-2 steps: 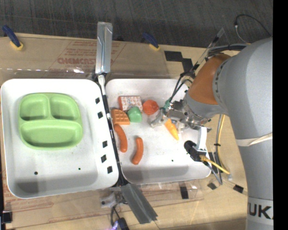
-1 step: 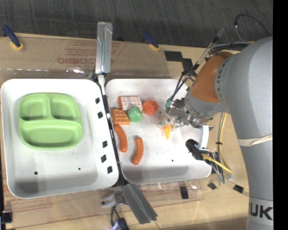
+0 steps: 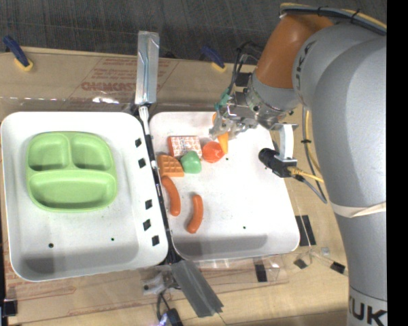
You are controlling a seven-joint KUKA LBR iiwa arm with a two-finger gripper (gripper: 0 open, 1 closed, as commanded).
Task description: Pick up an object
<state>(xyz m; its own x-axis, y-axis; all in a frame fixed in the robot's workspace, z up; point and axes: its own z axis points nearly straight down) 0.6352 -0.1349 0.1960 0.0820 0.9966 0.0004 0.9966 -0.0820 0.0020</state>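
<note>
1. Sausages point(image 3: 194, 213) lie nearest, toward the right bin's point(image 3: 272, 209) front edge.
2. My end effector point(image 3: 226, 129) hangs over the orange toy point(image 3: 213, 152) near the back edge; probably nothing grasped, grip unclear.

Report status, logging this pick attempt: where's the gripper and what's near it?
Gripper low over right bin, far side. Orange tomato-like toy just below it, not seen gripped. Green toy, waffle, red box crowd alongside.
</note>
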